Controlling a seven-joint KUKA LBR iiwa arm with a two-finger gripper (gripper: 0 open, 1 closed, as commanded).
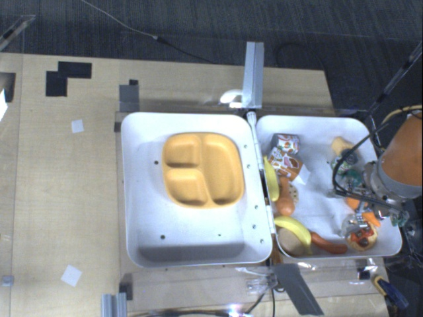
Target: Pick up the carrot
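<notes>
My gripper (357, 224) hangs low over the right part of the right bin (317, 129), at the end of the grey arm with the orange band (403, 156). Bits of an orange thing, likely the carrot (370, 219), show right beside and under the gripper, partly hidden by it. I cannot tell whether the gripper touches it. Just below lies a round orange-and-tan piece (362, 241).
The right bin also holds a printed snack packet (286, 153), another orange elongated piece (285, 201), a banana (295, 229), a reddish sausage (327, 244) and a tan item (342, 144). A yellow divided plate (200, 169) sits in the left bin (142, 197).
</notes>
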